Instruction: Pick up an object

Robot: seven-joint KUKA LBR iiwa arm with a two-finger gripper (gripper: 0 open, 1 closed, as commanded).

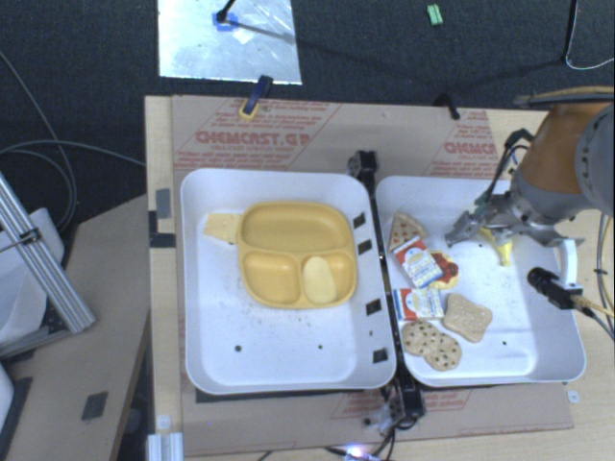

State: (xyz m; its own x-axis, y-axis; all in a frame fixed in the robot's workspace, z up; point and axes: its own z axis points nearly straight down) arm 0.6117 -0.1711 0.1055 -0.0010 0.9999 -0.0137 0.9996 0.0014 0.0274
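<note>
My gripper [485, 227] hangs low over the upper middle of the right bin [543, 358], with the orange-banded arm behind it at the right. A small yellow object [503, 251] lies just below and right of it; whether they touch is unclear. To its left lie a pizza-slice toy [405, 229] and a red and white packet [420, 262]. Nearer the front are a second packet [418, 303], a slice of toast [467, 317] and two cookies [420, 335].
The left bin [288, 358] holds a yellow divided plate [288, 229] with a pale oval piece [319, 279] in one compartment, and a pale yellow slice [222, 227] beside it. A black fitting [550, 288] on the arm's cable sits over the right bin's right side.
</note>
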